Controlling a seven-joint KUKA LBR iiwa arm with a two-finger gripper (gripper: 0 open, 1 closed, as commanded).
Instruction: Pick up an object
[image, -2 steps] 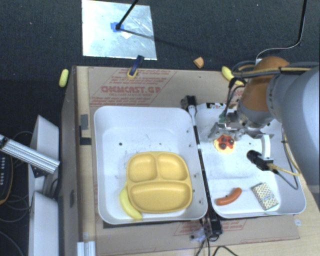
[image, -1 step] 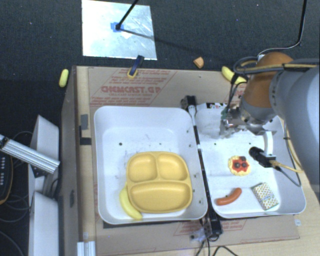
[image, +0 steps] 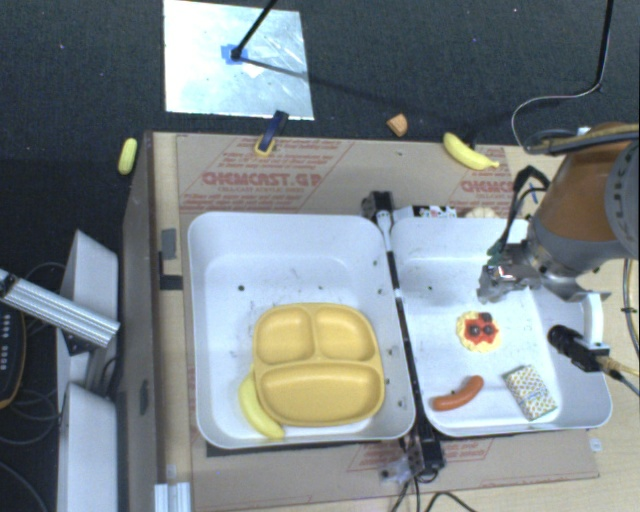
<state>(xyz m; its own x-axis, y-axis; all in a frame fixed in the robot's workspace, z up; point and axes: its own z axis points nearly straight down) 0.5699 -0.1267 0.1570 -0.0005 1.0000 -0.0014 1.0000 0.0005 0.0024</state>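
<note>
Dark carpet surrounds a cardboard-topped bench (image: 300, 170) bearing two white bins (image: 300, 250); the hand's (image: 497, 283) grip state is unclear.

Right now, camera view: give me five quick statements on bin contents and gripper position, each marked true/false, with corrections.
1. The yellow divided tray lies in the left bin. True.
2. The sausage lies in the left bin. False: it lies in the right bin, near its front edge.
3. A banana lies against the tray's front-left corner. True.
4. The gripper is over the left bin. False: it is over the right bin, behind the small yellow and red item.
5. The patterned block is touching the sausage. False: it lies apart, to the sausage's right.
</note>
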